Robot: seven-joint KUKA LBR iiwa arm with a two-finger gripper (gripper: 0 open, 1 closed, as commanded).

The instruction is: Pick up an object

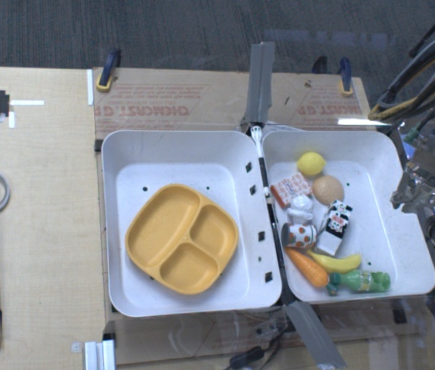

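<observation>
Left bin: holds one yellow plate with three wells, lying flat and a little askew; no part in the pick, by the look of it.
Right bin: all the small items, bunched along its left and near walls; far-right floor bare, so room for a descent from the arm's side.
Clutter: lemon at the far end, tan ball just beside; red-white pack, white lump, cup and cow-print box touching in the middle.
Near wall: carrot, banana and green bottle lying flat, packed together.
Likely pick: lemon, small, round, bright yellow, least crowded, freest to grasp.
Gripper: at the bin's right rim, clear of every item, holding nothing seen; finger state impossible to tell.
Stage: pick not yet made.
</observation>
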